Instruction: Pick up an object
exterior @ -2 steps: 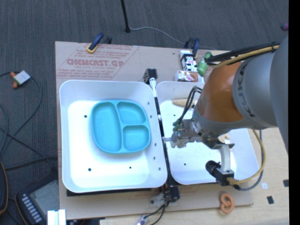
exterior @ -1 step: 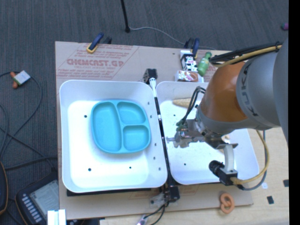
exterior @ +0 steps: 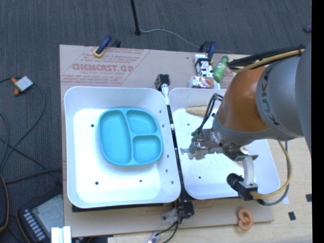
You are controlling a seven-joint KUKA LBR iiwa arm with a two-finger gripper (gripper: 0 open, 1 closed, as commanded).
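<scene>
A: Step? B: Approach. Gripper (exterior: 195,151) low over right bin (exterior: 263,186), jaw state unreadable. A: Object? B: Tan piece (exterior: 197,110) near that bin's far wall, apart from it. Next: move over it, descend.

Dark grey carpet floor (exterior: 45,14), brown printed board (exterior: 109,67) over the bench, black cables (exterior: 20,140), perhaps a stand pole (exterior: 133,9)

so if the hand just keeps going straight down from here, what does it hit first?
Most likely the bare white floor of the right bin under the hand; no object seems to lie beneath it, though depth is hard to judge.
</scene>
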